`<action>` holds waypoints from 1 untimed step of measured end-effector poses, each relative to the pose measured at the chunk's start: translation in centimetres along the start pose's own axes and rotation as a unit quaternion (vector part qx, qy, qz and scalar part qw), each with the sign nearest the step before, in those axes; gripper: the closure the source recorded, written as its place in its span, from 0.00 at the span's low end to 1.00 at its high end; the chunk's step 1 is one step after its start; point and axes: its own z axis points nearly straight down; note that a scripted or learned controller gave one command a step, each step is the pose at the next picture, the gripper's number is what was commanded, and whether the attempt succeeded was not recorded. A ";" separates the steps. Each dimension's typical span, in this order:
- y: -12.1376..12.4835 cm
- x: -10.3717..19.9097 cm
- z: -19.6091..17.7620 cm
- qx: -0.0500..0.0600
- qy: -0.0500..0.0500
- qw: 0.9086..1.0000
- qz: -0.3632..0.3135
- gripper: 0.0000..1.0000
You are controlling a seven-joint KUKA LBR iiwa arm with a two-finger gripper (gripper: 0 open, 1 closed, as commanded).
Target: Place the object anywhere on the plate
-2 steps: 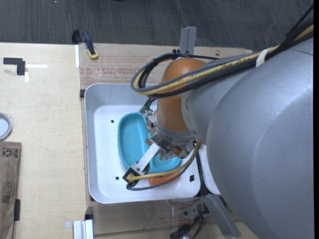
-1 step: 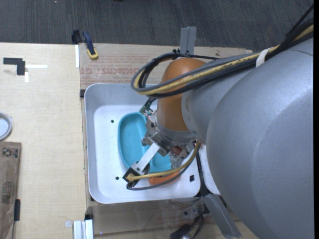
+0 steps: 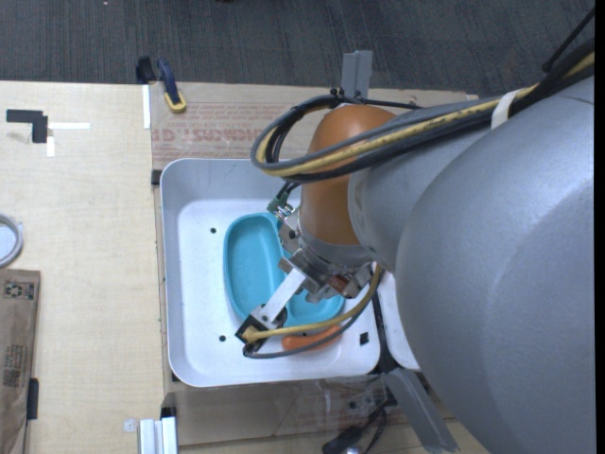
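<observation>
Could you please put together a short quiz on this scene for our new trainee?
1. True or false: the blue plate lies inside the white bin.
2. What colour is the small object by the plate's lower edge? A green, B orange, C purple.
3. Fill in: in the camera view, the arm hangs over the plate's ____ part (left or right).
Key: 1 true; 2 B; 3 right.
</observation>
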 end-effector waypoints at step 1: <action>-4.2 3.6 -0.2 -0.002 0.003 0.993 -0.118 1.00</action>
